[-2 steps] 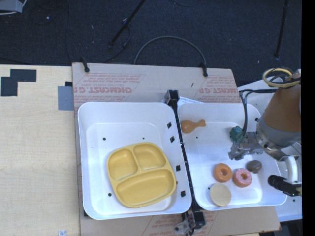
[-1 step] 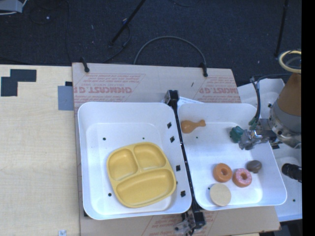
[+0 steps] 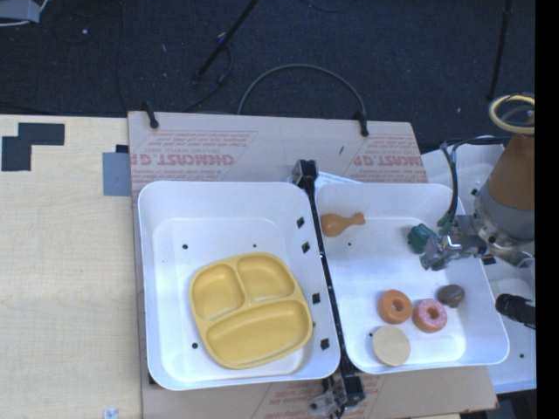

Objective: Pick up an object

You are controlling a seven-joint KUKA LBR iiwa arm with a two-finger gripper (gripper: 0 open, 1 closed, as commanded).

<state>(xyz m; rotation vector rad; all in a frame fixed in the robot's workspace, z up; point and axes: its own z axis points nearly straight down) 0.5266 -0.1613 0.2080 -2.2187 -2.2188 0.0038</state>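
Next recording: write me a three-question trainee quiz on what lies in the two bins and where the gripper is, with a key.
1. True or false: the yellow divided plate lies in the right bin.
2. Which item lies nearest the divider between the bins: A) the orange donut B) the chicken drumstick toy C) the grey stone?
3. Fill in: the pink donut touches the ____ donut.

Key
1. False; it lies in the left bin.
2. B.
3. Orange. The gripper is over the right bin's far right side, beside a teal object; whether its jaws hold anything cannot be told.
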